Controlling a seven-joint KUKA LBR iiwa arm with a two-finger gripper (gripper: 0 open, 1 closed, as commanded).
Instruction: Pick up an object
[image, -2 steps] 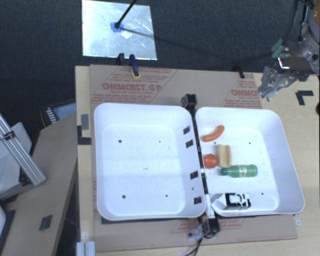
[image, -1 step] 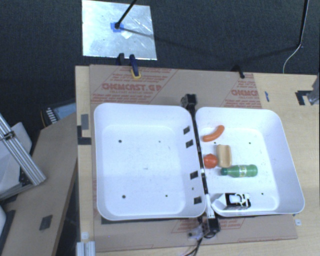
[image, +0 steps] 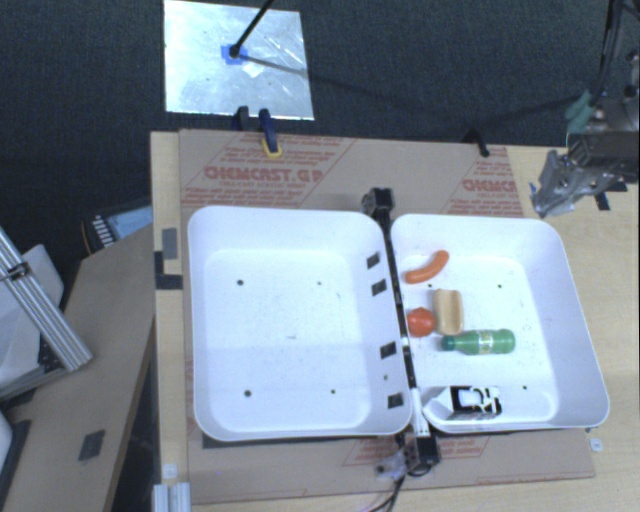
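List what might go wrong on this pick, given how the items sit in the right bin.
1. The tomato, bread roll and green bottle sit tightly together, so the gripper may nudge or catch a neighbour.
2. The sausage and tomato lie near the bin's inner wall, leaving little finger room.

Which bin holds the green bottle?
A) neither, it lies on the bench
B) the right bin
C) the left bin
B: the green bottle lies on its side in the right bin, next to a tomato and a bread roll.
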